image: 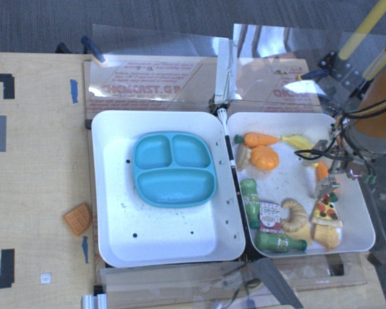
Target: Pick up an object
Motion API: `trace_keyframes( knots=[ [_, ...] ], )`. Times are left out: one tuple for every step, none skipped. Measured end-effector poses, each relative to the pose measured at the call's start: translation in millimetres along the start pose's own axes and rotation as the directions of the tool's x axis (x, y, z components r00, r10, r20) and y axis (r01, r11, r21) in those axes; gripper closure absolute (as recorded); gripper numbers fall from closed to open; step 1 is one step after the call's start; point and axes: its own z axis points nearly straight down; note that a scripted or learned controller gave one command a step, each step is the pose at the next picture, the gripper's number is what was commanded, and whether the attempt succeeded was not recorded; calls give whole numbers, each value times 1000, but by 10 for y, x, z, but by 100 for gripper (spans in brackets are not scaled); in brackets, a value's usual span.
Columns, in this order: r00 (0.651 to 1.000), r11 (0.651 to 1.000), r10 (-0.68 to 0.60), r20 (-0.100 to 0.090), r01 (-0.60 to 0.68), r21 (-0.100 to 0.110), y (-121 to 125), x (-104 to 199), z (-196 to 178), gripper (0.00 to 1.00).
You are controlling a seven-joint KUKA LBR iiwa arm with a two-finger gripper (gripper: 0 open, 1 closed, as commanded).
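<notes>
Over right bin [363, 237], tool [327, 187] above pizza slice [326, 209], grip unclear, croissant [294, 214] and carrot [262, 139] nearby

This is looking like a robotics lab set up for grasping trials rather than any home or kitchen. A pale wooden bench [32, 172] is carrying two shallow white bins, with black corner marks and blue tape strips [74, 90] lying left of the left bin [109, 237], and clear plastic sheeting [180, 56] standing just behind it. Right of that bin, the right bin [360, 237] is holding plastic toy food [289, 198], and cabled robot hardware [347, 147] is hanging over it.
</notes>
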Motion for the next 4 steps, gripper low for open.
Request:
trace_keyframes(
  knots=[
    [1000, 1000, 0, 16, 0, 3, 5, -48, -148, 100],
    [1000, 1000, 0, 14, 0, 2, 7, -43, -137, 0],
    [999, 999, 37, 2, -37, -1, 11, -37, 2, 0],
    [999, 999, 37, 19, -37, 2, 7, -83, -147, 100]
  ],
)
